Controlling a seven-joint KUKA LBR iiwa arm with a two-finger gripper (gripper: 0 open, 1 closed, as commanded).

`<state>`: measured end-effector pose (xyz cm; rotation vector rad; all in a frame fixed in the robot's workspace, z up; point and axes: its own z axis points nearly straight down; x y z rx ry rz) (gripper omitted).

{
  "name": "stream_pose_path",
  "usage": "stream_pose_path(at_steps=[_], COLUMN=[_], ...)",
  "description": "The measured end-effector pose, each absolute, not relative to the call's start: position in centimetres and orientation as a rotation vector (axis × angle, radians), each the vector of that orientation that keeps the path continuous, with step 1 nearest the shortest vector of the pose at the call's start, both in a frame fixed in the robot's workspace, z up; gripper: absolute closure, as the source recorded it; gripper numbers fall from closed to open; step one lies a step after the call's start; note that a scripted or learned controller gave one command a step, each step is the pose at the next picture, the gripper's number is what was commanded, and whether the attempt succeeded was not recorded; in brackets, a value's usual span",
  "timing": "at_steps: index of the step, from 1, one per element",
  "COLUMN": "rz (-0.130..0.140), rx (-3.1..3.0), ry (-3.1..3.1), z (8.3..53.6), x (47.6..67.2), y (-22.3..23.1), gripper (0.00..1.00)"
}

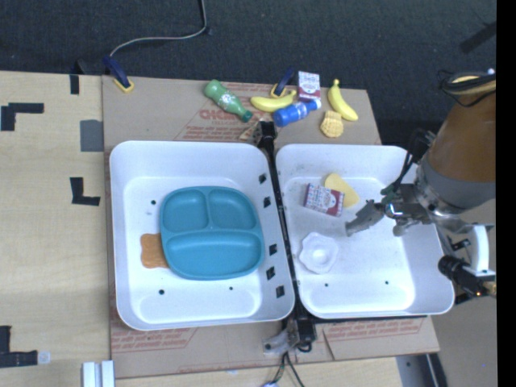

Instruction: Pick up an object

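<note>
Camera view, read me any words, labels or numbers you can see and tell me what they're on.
Red printing on the cardboard sheet behind the bins: blurred, cannot be read.
Label on the small red and white carton in the right bin: too small to read.
Box behind the bins: print unreadable.

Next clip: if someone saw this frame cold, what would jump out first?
The big blue divided plate in the left bin dominates, with an orange-brown piece peeking out at its left edge. In the right bin, the tool hangs just right of a small red carton lying against a yellow piece. A scatter of toy food, including two bananas and a green bottle, lies on the cardboard behind the bins.
</note>
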<state>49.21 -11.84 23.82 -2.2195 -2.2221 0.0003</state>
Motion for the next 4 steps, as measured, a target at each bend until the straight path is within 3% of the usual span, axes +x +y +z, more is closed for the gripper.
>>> stream_pose_path(at_steps=[1, 2, 3, 4], rz=[-0.008, 0.0, 0.0, 0.0], rx=[-2.223, -2.22, -2.224, -2.223], ry=[-2.228, -2.223, -2.225, -2.225], z=[8.7, 8.9, 8.6, 9.5], x=[58.2, 65.8, 63.7, 63.7], y=[-12.4, -11.7, -10.3, -10.2], gripper=[0.0, 0.0, 0.0, 1.0])
